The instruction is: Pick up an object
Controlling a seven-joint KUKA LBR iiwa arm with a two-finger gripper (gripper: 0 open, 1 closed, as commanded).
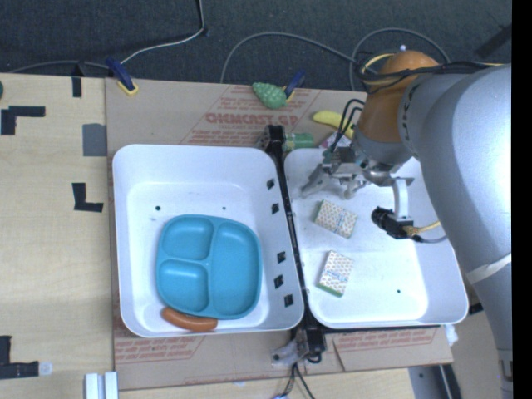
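In the right bin (416, 302) lie two small patterned blocks. One block (336, 219) sits near the bin's middle, the other block (336, 273) closer to the front edge, showing a green side. My gripper (331, 185) hovers at the back of this bin, just above and behind the upper block. Its metal fingers (311, 184) are spread open with nothing between them. The grey arm with its orange band (391, 98) reaches in from the right.
The left bin (133, 181) holds a blue divided plate (208, 266) and an orange sausage (189, 320) at its front edge. A green toy (270, 95) and a yellow object (331, 119) lie on the cardboard behind the bins. A black cable end (391, 223) hangs beside the upper block.
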